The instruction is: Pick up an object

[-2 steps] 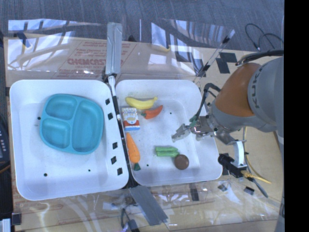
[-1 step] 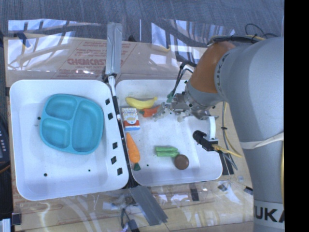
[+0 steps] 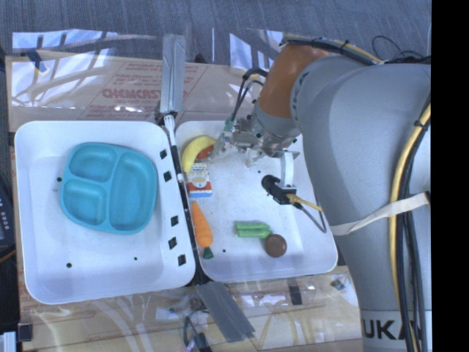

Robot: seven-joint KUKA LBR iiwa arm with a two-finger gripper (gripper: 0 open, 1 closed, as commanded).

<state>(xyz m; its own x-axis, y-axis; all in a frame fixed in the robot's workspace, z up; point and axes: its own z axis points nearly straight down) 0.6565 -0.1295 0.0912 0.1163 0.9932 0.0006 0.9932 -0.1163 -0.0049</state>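
Bench, two white bins side by side. Notes run from the near edge to the far one, clock bearings taken from the middle of each bin.

Right bin (image 3: 242, 268):
- Brown ball (image 3: 275, 246) at 5 o'clock, nearest the front wall and apart from it.
- Green piece (image 3: 253, 230) lies flat just beside the ball, at the ball's 10 o'clock. I cannot tell whether the two touch.
- Carrot (image 3: 201, 227) at 8 o'clock, lying along the left wall with its dark tip toward the near edge.
- Small carton (image 3: 199, 182) at 9 to 10 o'clock, just beyond the carrot's thick end. It is white with an orange-red print, close to the left wall.
- Banana (image 3: 192, 154) at 11 o'clock, curved into the far left corner, just beyond the carton.

My pincer (image 3: 238, 139) hangs at 12 o'clock over the far end of this bin. The banana is the closest thing, at its 9 o'clock. Something reddish shows between the two, too small to read. I cannot tell whether the pincer is released or clenched. I see nothing gripped in it, and every object lies on the bin floor.

Left bin (image 3: 29, 270):
- Blue divided plate (image 3: 110, 187) sits flat near the middle, a little toward 12 o'clock.
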